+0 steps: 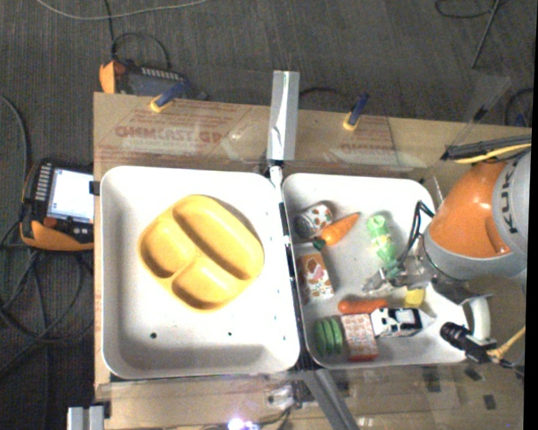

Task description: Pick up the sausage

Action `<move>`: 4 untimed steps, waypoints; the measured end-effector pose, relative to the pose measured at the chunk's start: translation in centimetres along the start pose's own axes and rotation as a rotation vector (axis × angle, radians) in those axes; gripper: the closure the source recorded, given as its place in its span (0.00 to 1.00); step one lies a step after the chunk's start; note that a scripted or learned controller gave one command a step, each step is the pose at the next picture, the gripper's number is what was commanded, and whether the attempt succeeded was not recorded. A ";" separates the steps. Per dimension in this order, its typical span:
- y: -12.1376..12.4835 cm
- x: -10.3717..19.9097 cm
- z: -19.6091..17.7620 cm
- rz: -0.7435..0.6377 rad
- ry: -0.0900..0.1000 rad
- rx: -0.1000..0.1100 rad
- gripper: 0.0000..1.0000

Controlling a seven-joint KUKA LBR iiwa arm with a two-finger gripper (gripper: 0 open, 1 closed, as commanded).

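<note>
1. In the right bin (402, 201), the sausage (364, 305) is lying flat on the white floor, a reddish-orange stick stretching roughly across the bin, toward its near side.
2. The gripper (387, 277) is hanging just beyond the sausage's right end, close to it. Nothing is showing in its grasp, and whether it is spread wide or drawn narrow cannot be told from this angle.
3. The grey and orange arm (476, 226) is reaching in from the right of the sausage and is covering part of the bin's right side.
4. Just nearer than the sausage, a pink box (359, 334) is lying flat, with a green ridged piece (329, 335) sitting against its left side.
5. Near the sausage's right end, a small black-and-white thing (396, 320) is resting, and a small yellow piece (413, 297) is showing just beyond it.
6. To the left of the sausage, a small printed carton (315, 275) is lying near the bin's left wall.
7. Farther beyond the sausage, a carrot (339, 228) is lying at a slant beside a small cup (315, 218), and a pale green thing (380, 236) is sitting to their right.
8. Well to the left of the sausage, in the left bin (124, 337), a yellow divided plate (202, 251) is resting.
</note>
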State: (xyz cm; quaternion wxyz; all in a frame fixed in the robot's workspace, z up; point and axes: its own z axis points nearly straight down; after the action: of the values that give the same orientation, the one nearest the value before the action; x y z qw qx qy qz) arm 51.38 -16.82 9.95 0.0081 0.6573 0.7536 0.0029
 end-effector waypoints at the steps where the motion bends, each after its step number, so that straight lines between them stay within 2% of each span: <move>1: 0.0 0.0 0.0 0.000 0.000 0.000 0.00; 2: 1.7 2.2 1.0 -0.030 0.001 0.005 0.00; 3: -2.0 4.1 0.9 -0.072 -0.001 -0.002 0.00; 4: 7.1 4.9 1.0 -0.150 -0.002 0.001 0.00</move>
State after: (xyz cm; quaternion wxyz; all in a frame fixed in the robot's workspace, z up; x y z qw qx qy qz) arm 57.75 -11.06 9.01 0.0087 0.5991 0.8006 0.0011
